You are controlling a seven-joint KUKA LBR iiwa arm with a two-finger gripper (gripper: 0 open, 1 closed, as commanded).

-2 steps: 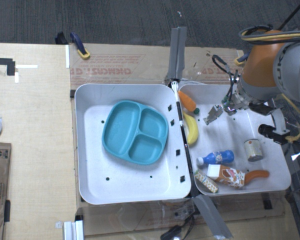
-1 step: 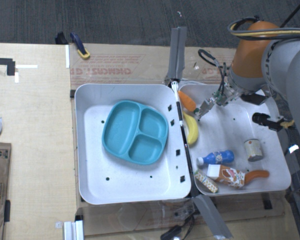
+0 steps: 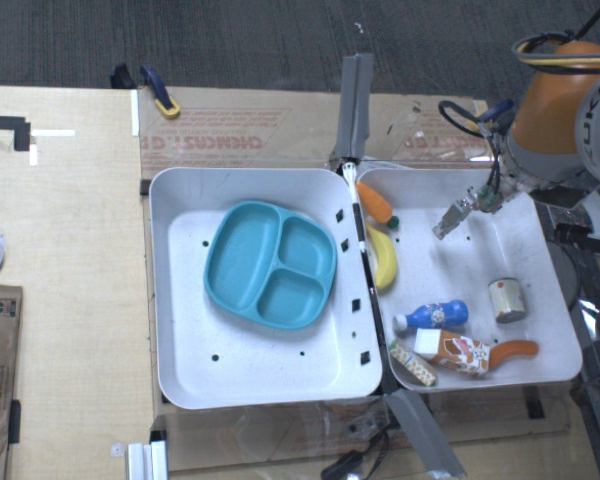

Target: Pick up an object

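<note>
In the camera view the pincer (image 3: 450,222) hung in the upper part of the right bin (image 3: 555,298), low over bare white floor, its grey fingers slanting down toward the lower left; whether they were spread or pressed together could not be told, and nothing showed between them. No object was yet lifted. The nearest candidates lay to its left against the divider — a carrot (image 3: 376,203) at the upper left of that bin and a banana (image 3: 383,256) just below it, its long axis running top to bottom along the wall. A small tin can (image 3: 507,299) sat below and right of the pincer, well apart, and a blue bottle (image 3: 434,316) lay lower still, long axis left to right. The left bin (image 3: 180,368) carried a blue divided plate (image 3: 271,264). Judging by this, the banana was the likeliest target, a short reach leftward and down.
</note>
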